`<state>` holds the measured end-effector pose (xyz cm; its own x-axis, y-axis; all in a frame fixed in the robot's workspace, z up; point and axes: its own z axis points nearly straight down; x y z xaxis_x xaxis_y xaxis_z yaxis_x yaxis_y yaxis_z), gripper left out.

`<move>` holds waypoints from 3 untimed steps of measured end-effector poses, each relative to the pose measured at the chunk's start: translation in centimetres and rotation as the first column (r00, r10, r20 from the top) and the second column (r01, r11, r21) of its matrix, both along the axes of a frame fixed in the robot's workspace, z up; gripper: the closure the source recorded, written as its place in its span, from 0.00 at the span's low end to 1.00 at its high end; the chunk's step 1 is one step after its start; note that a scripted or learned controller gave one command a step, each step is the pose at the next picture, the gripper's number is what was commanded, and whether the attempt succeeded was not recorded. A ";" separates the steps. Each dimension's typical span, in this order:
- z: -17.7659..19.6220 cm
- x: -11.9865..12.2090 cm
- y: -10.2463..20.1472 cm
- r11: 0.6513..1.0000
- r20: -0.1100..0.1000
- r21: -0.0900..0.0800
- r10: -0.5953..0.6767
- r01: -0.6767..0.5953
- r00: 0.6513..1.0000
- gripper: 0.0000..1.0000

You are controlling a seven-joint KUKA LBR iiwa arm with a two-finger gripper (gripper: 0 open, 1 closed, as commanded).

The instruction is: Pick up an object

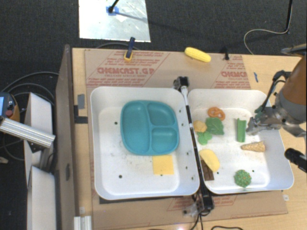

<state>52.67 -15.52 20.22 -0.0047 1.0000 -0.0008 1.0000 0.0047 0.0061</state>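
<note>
At the frame's right edge, the grey arm's jaws [253, 123] hover just beside the flat green plastic stick [241, 130] in the right white bin [283, 176]; their opening cannot be told.

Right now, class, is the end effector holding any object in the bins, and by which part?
It cannot be told. The end effector sits beside the green stick in the right bin; no grasp is visible.

At the right edge of the frame the arm [293, 97] shows as a rounded grey body with an orange band near its top. Thin grey cables loop along its left side. Below them sits the gripper [253, 122], a dark metallic block with blurred detail.
</note>
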 end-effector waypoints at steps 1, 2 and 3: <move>2.7 3.6 9.7 1.000 0.000 0.003 0.010 -0.010 1.000 1.00; 2.5 3.3 9.0 1.000 -0.004 0.001 -0.001 0.001 1.000 0.00; -12.0 3.0 4.2 1.000 -0.013 -0.001 -0.008 0.008 1.000 0.00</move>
